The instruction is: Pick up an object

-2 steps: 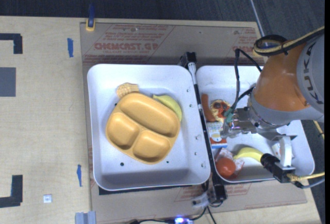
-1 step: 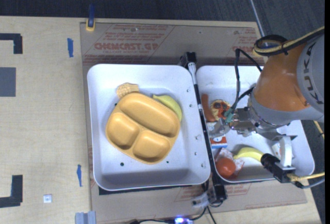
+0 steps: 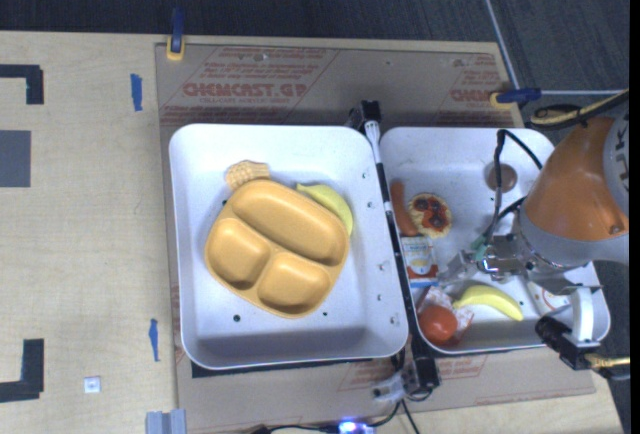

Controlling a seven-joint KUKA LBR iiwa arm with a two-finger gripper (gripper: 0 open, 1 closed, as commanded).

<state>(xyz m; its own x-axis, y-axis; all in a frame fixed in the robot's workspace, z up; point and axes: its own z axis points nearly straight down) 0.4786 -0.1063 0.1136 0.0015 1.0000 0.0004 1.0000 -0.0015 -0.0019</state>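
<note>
The gripper [image 3: 484,262] is lowered over the right bin [image 3: 455,154], above the banana [image 3: 490,301]; its grasp cannot be told. A descent is judged needed next.

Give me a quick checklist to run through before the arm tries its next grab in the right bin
1. Gripper is over the right bin: ok, it sits low in that bin, above the banana.
2. A target lies close by: ok, the banana is just below the gripper, and a tomato lies to the left of the banana.
3. Anything already held: cannot tell, the wrist and cables cover that spot.
4. Crowding around the target: not ok, the banana, the tomato and a packet lie bunched together.
5. Cable clearance: cannot tell, a black cable loops over the bin near the arm.
6. Left bin's yellow divided tray is out of the way: ok.
</note>
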